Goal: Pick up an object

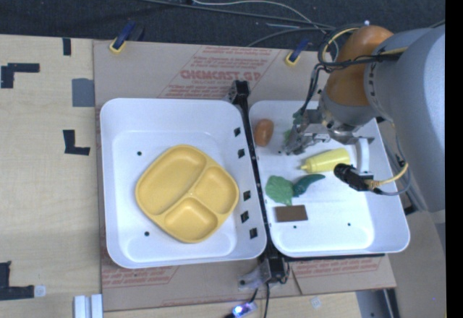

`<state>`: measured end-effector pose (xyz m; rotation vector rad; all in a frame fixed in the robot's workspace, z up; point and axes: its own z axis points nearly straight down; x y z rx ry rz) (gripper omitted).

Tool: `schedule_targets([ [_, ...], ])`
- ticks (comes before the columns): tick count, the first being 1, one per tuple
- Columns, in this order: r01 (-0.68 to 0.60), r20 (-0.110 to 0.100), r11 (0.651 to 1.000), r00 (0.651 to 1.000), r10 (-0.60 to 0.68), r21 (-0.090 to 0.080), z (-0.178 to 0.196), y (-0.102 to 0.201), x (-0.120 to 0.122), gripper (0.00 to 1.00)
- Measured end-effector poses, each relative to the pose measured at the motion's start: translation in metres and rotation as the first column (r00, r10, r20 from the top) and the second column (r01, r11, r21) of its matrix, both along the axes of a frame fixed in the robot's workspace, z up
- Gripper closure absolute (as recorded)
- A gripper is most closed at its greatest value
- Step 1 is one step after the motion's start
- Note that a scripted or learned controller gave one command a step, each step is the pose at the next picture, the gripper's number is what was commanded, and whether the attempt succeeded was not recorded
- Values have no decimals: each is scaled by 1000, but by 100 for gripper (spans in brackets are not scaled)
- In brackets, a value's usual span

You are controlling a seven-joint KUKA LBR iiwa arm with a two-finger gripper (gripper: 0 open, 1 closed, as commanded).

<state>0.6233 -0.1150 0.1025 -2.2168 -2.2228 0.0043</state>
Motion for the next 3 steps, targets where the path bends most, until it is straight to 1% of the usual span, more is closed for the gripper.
schedule_targets([
  [1,1,7,1000,1000,-1,0,54,-7,7,100],
  [2,0,8,1000,1000,0,0,111,3,6,100],
  [3,2,1,1000,1000,-2,-1,99,3,6,100],
])
